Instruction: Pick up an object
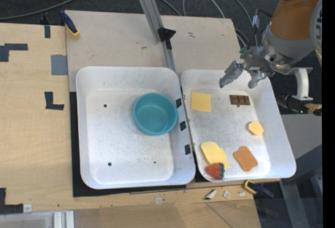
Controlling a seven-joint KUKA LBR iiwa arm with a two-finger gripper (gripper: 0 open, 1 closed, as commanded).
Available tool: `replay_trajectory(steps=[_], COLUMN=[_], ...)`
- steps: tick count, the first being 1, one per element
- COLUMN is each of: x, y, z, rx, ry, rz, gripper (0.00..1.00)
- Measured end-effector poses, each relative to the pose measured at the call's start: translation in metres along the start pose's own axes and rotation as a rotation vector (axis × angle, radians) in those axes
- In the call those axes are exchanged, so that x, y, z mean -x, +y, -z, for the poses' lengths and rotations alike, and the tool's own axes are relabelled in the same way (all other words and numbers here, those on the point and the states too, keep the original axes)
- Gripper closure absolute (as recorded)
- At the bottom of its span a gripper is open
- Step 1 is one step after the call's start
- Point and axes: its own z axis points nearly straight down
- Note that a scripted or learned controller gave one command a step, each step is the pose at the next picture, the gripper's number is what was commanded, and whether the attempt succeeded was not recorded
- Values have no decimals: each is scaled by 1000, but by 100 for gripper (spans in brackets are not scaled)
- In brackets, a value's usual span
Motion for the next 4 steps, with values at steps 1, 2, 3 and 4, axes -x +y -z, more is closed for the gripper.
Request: replay_trajectory(steps=[1,2,3,4], x=[0,-5,-2,-11], y=[0,-3,-7,-10], z=[0,-45,-109,-170], rx=[0,-4,-7,-7], ry=[0,0,0,0], rz=[0,-1,-1,-1], gripper=[0,0,0,0])
